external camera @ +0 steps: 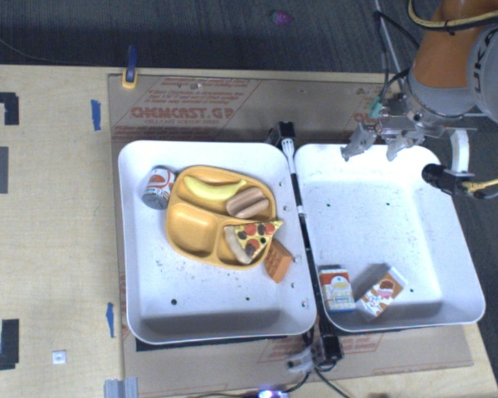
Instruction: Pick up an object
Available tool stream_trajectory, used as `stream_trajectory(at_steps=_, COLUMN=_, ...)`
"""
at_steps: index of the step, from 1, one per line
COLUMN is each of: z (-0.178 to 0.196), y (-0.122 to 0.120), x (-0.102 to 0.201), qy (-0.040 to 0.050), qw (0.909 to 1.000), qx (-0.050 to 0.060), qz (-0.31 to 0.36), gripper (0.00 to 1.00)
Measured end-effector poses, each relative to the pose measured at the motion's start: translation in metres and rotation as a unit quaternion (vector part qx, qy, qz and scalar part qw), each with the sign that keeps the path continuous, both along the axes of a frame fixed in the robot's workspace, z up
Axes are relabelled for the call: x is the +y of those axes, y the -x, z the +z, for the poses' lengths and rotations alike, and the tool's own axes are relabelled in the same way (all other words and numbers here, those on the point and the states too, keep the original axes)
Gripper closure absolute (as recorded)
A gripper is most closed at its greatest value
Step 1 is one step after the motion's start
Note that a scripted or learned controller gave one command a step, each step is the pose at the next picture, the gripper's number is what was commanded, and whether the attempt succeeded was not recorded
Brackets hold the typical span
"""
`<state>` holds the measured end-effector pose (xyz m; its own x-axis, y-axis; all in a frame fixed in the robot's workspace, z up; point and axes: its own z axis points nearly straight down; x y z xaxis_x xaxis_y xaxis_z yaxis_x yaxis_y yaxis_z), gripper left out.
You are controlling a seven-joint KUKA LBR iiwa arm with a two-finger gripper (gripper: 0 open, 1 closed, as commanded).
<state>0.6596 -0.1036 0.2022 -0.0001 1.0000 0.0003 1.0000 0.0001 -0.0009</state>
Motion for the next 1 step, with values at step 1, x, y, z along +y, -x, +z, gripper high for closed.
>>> stream_trajectory(at_steps=1, z=-0.106, y=0.043, x=0.0097, qy=0.0003, qw=1.0, qx=-0.002, qz=0.0, gripper=0.0)
